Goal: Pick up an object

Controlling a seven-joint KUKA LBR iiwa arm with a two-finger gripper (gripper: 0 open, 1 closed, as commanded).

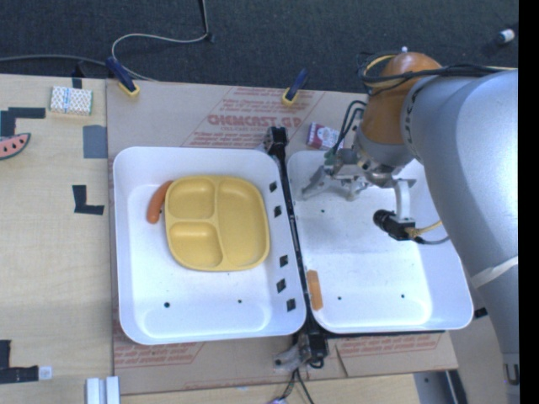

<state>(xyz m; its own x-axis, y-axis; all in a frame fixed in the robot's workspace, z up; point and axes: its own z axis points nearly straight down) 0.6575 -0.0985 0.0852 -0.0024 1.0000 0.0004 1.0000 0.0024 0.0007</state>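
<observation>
My gripper (333, 188) hangs over the far left part of the right bin (379, 310), below the orange-banded wrist (387, 108). Its fingers stand spread, open, with only bare bin floor between them. A small orange piece (314, 289) lies against the right bin's left wall near the front, well away from the gripper. In the left bin (202, 318) a yellow divided plate (216, 222) lies flat, and an orange sausage (155, 202) rests against the plate's left edge.
A small red-and-white packet (320, 135) lies on the cardboard just behind the right bin. Two blue-and-yellow clamps (123, 75) (295, 87) hold the cardboard's far edge. The grey arm (472, 192) covers the right bin's right side. A black divider (286, 217) separates the bins.
</observation>
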